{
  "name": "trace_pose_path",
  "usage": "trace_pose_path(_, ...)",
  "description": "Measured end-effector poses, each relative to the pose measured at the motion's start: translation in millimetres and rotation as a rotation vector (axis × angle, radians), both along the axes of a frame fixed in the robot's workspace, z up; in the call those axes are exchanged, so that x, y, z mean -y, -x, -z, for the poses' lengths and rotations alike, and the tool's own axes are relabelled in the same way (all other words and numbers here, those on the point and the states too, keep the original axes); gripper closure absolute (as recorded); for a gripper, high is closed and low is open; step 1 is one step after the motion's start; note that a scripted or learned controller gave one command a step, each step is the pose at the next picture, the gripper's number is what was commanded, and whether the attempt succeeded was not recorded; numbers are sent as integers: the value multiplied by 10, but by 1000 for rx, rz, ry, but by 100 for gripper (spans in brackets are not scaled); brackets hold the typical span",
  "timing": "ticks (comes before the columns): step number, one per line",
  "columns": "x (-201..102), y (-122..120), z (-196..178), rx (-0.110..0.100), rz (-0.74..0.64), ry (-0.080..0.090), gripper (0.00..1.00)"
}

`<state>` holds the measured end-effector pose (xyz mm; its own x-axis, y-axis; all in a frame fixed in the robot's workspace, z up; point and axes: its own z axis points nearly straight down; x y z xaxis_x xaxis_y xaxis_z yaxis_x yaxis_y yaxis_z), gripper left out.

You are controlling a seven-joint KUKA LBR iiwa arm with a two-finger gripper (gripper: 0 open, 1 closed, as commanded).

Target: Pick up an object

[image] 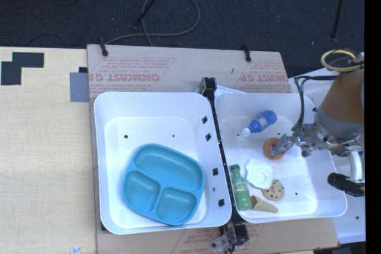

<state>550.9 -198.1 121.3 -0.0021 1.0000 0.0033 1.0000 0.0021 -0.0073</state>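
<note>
A green bottle [240, 188] lies by the right bin's [324, 211] near left corner, with an ice-cream cone [263, 205], cookie [274, 190] and fried egg [259, 175] beside it. Mid-bin, a donut [274, 148] sits at the gripper [287, 144], not lifted; whether it is clamped cannot be told. A blue bottle [261, 122] lies farther back. The left bin [113, 110] holds a blue divided plate [162, 183].

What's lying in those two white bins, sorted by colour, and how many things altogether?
Blue: 2, the divided tray in the left bin and the small bottle in the right bin
Green: 1, the green bottle
White: 1, the fried egg
Brown or tan: 3, the doughnut, the cookie and the ice cream cone
Total: 7
</note>
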Motion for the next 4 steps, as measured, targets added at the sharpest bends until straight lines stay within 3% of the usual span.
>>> trace_pose_path(1,-12,-2,346,5,2,2,0)
trace_pose_path(2,-2,-1,234,4,4,2,100)
trace_pose_path(4,102,-1,-788,10,1,4,100)
